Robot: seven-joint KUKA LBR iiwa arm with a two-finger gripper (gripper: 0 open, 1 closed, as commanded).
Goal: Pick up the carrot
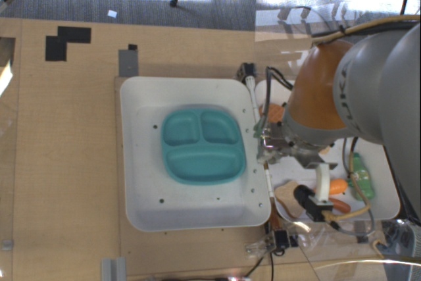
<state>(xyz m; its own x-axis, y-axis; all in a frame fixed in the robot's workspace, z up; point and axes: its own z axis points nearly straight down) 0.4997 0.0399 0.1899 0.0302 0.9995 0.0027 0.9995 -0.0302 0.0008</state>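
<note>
- Grey arm [378, 76] fills your right side, nearest the lens, with its orange band [316, 92] over the far half of the right bin [393, 206].
- Gripper [266, 145] sits low at the shared edge between the two bins, against the right wall of the left bin [141, 141]. You cannot tell whether it is open, closed or holding anything; the wrist covers it.
- Carrot [338, 186]: a short orange piece in the near half of the right bin, partly hidden by the wrist hardware and apart from the gripper, toward your right.
- Flanking the carrot: a tan flat piece [286, 193] on the left by the near-left corner, and a green item [360, 179] just right of it, near the right wall.
- Second orange item [275, 112] shows at the far-left of the right bin, half under the band; too hidden to name.
- Room in the right bin is tight: things are crowded along the near rim, with the arm overhead.
- Left bin holds one teal divided plate [200, 145], centred, with bare white floor on all four sides.
- Bench [66, 174] is open wood left of the bins; black marks [66, 41] sit at the far-left.
</note>
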